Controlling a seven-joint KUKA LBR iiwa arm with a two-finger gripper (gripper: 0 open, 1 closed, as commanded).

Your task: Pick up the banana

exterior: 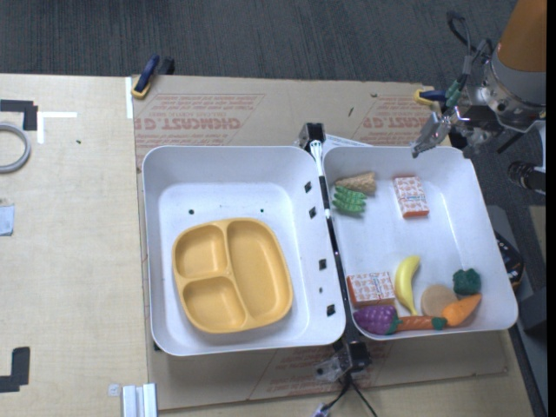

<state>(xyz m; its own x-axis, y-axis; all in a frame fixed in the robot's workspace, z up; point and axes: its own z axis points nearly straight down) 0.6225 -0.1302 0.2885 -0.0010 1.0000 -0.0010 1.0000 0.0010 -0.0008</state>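
Gripper (432, 139): I see it at the far right corner of the right bin (486, 224), above the rim, nothing between its thin dark fingers; they look slightly apart, though the tips are small and hard to read.

Banana (406, 281): lies well apart from the gripper, toward the near side of the same bin, curved, smooth yellow, lying flat on the bin floor.

Arm (521, 42): enters from the right, orange band at top, grey wrist with loose cables, tilted down toward the bin corner.

Beside the banana: a printed box (371, 287) on its left, a tan disc (437, 300) on its right, purple grapes (375, 319), a carrot (462, 309), broccoli (466, 280).

Far side: second printed box (410, 197), green pea pods (349, 200), a tan cone shape (357, 182).

Left bin (165, 233): a glossy yellow divided plate (231, 274), three compartments.
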